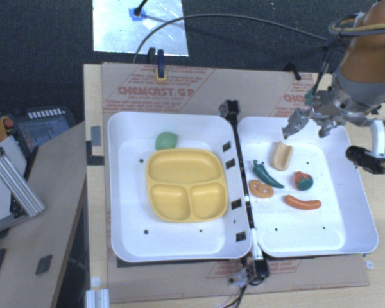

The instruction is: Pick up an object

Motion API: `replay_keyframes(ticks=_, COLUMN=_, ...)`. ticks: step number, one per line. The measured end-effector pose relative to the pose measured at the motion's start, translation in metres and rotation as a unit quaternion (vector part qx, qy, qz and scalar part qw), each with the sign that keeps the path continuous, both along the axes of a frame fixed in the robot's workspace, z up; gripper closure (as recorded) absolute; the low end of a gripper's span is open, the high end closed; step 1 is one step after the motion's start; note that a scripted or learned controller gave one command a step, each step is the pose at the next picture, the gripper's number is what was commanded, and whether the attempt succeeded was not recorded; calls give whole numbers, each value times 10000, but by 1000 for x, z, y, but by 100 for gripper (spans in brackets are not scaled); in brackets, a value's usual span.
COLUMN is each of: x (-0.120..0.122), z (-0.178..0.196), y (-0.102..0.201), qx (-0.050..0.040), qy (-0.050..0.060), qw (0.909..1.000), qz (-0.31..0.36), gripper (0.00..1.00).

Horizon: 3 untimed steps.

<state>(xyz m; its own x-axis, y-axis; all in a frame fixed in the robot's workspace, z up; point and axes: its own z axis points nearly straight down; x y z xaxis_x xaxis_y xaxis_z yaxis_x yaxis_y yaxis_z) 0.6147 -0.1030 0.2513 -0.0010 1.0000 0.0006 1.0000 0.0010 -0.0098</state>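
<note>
Dark carpet behind, tan wooden bench (199, 85) in front carrying two shallow white plastic bins side by side. Left white bin (128, 191) holds a yellow three-compartment plastic tray (183, 185), sitting roughly centre, plus a small green rounded lump (167, 140) just beside the tray's far edge. Grey arm with orange band (369, 43) comes in from the right, over the far corner of the right white bin (346, 230). Two-finger gripper (311, 127) hovers above that bin's far end, fingers spread apart, nothing between them. Right bin contents, all lying flat on the floor: beige bread-like wedge (282, 155) nearest the gripper, dark green chilli pepper (267, 174) beside it, orange-red sausage (302, 203), orange pretzel-shaped piece (261, 189) touching the chilli's tip, small red-and-green round toy fruit (303, 180).
</note>
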Motion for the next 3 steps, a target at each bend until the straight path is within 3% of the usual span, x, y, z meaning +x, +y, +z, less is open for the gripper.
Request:
replay_keyframes(ticks=1, x=2, z=7, y=0, qx=-5, qy=-55, qw=10000, qz=9, gripper=0)
replay_keyframes(ticks=3, x=8, z=-108, y=9, qx=-3, qy=-44, qw=10000, qz=16, gripper=0)
